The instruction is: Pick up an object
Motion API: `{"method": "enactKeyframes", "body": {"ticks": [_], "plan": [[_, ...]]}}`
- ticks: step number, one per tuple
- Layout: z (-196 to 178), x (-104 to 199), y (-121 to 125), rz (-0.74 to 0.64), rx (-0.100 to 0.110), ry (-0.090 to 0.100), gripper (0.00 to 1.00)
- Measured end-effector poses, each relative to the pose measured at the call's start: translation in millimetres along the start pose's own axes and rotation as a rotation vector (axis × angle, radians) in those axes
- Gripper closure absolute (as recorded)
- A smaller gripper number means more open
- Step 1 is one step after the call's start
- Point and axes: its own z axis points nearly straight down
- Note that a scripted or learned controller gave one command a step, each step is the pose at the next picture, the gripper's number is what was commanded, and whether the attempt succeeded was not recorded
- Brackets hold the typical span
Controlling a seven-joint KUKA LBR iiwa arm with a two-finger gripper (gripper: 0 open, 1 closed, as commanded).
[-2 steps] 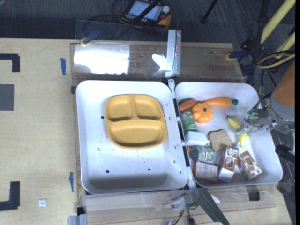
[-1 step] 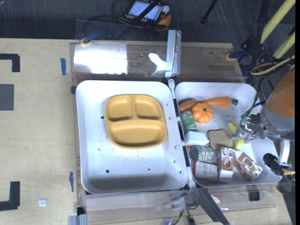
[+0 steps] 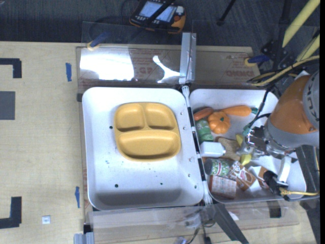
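The right bin holds a heap of small things. A carrot lies at its back, with a small orange pumpkin just in front of it. A green item and a white block lie along the left wall. A packet with a red and green label lies at the front. My gripper reaches in from the right and hangs low over the middle of the heap, right above a small yellow item. Nothing can be seen held in it.
The left bin bears a yellow divided tray at its middle. A metal divider stands behind the gap between the bins. The orange-banded arm covers the right bin's far right side.
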Motion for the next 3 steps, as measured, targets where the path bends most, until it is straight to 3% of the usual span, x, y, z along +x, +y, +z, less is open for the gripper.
{"method": "enactKeyframes", "body": {"ticks": [1,2,3], "plan": [[3.3,0.3,-2.4,0.0,0.008,0.001,0.0],[-3.8,0.3,-3.4,0.001,0.014,0.001,1.0],[-109.4,42.8,-18.1,-0.113,0.028,0.003,1.0]]}}
